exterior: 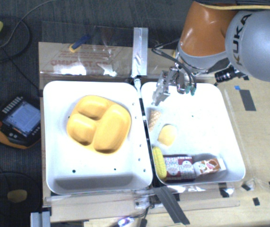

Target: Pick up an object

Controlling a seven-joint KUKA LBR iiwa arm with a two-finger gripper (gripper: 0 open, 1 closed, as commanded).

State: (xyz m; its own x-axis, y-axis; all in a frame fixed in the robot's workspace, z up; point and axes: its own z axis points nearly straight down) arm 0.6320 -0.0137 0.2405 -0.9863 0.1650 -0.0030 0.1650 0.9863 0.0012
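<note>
The approach is under way with nothing yet gripped; next comes a descent onto a chosen object. Nearest the camera, well below the fingers, lie a boxed snack [194, 167] and corn cob [159, 162]; closer up, a yellow lump [167, 135] and waffle cone [154, 117]. The gripper [164, 90] hangs over the right bin [222, 122], empty; its spread I cannot tell.

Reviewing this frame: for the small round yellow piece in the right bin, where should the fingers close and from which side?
Probably straight from above, closing across the middle of the round yellow piece. It lies apart from the corn cob and the box, with bare right bin floor beside it.
</note>
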